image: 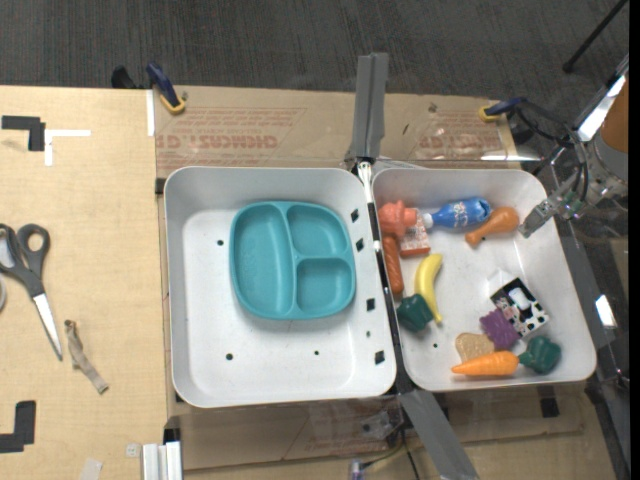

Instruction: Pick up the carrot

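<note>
2 white bins sit side by side at mid-frame. Left bin holds 1 teal divided plate, 3 compartments, nothing on it. Right bin carries the clutter. Carrot lies along the bin's lower edge, lower right of frame, roughly level, tip pointing left, green top at its right end. A slice of toy bread touches it from above; purple grapes and a black-and-white patterned block sit just above that. Further up: a banana, a dark green piece, a sausage-like orange piece against the left wall, a blue bottle and an orange drumstick shape near the top. Gripper shows at the right edge of frame, over the bin's upper right rim, partly lost among cables; whether the claw is apart or together cannot be told. It is well apart from the carrot, nothing visibly in it. Judgement: task is at the start — carrot untouched on the bin floor, approach, descent, grasp and lift all left. Likely snag: bread and grapes crowd the carrot's upper side, bin wall crowds its lower side, so a grasp across the mid-body looks tight.
</note>
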Robot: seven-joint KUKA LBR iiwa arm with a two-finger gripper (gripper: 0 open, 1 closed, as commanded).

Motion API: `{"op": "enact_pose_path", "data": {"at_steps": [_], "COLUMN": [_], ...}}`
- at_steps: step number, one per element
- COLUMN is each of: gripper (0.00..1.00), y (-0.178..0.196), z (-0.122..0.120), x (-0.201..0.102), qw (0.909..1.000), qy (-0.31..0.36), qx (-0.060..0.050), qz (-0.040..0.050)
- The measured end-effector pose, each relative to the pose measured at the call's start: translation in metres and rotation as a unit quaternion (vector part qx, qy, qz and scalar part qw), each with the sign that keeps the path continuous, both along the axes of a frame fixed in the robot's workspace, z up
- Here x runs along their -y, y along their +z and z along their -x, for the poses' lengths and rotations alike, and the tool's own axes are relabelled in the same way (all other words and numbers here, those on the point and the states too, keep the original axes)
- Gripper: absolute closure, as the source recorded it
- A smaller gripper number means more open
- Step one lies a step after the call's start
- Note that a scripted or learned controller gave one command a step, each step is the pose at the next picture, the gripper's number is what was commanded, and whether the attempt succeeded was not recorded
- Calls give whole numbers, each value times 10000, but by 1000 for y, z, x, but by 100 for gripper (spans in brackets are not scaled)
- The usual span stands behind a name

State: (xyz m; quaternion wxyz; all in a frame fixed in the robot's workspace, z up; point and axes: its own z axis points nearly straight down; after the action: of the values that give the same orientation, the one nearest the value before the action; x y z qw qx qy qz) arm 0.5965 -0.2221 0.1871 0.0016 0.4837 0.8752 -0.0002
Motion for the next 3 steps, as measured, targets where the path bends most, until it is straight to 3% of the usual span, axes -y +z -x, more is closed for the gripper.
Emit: {"op": "enact_pose_path", "data": {"at_steps": [1, 2, 3], "gripper": [100, 0, 0], "y": [-93, -93, -94], "z": [3, 3, -56], "x": [-61, -61, -58], "qw": [9999, 9999, 9978], "qy": [137, 133, -637], "qx": [-9, -8, -168], "qz": [-8, -7, -31]}}
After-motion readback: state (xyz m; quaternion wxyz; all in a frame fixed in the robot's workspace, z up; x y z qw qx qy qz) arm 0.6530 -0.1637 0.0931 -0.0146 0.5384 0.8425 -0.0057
